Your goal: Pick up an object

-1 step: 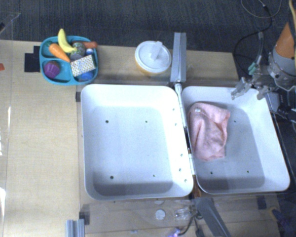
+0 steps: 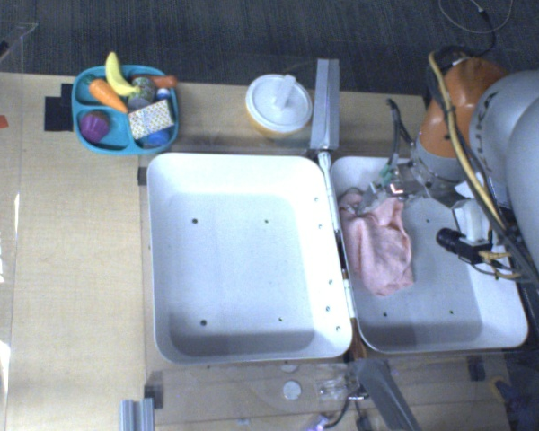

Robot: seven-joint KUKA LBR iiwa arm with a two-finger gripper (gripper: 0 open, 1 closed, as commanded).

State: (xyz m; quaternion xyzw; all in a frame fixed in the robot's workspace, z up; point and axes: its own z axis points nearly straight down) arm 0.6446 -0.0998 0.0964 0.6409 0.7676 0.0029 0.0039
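The crumpled pink cloth (image 2: 377, 245) looks soft, light and limp; its bunched upper fold suits pinching. The gripper (image 2: 388, 187) sits there, its opening impossible to tell.

- Robotics lab, judging by the grey industrial arm (image 2: 512, 142) with loose yellow and black cabling at right.
- Two shallow white bins (image 2: 242, 259) side by side on a plywood bench (image 2: 63, 268).
- Blue tray of toy food (image 2: 126, 108) at far left, dark carpet (image 2: 207, 16) beyond.
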